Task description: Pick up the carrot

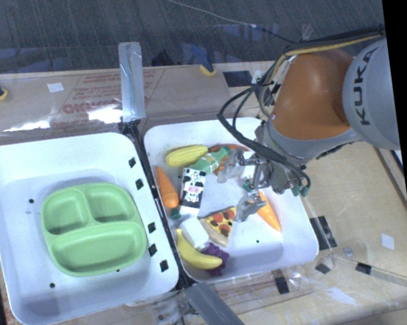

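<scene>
Camera view: we see the carrot (167, 189) lying lengthwise along the right bin's (296, 231) left wall, well left of our gripper (255, 188); whether it grips anything, we cannot tell.

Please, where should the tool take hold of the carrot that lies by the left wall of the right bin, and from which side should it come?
Probably grip the carrot across its thick middle, coming straight down from above. It lies flat, pointing up and down the picture, close against the bin wall, so the fingers should likely close from its two ends' sides carefully; the cow-patterned block crowds its right.
</scene>
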Motion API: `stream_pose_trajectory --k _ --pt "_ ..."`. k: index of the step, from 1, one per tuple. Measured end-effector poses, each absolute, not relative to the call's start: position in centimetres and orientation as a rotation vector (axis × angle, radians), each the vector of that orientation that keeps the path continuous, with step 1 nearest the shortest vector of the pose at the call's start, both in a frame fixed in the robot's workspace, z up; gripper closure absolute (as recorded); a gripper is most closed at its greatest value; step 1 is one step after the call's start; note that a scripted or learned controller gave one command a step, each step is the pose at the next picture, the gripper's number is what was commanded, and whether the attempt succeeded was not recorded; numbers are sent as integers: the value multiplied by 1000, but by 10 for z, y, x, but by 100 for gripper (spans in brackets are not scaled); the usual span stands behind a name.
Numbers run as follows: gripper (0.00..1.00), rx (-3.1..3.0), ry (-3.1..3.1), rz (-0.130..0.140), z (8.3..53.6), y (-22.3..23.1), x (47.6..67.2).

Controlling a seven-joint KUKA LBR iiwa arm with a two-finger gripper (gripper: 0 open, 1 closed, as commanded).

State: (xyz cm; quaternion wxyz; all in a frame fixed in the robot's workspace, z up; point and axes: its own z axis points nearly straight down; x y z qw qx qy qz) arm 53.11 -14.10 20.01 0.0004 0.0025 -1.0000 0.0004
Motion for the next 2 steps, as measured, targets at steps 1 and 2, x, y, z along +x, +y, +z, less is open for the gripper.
stream_pose_trajectory --k 1,2 --pt "0 -79 -3133 -3 103 -206 525" --pt "100 -61 -3143 0 117 -203 530"
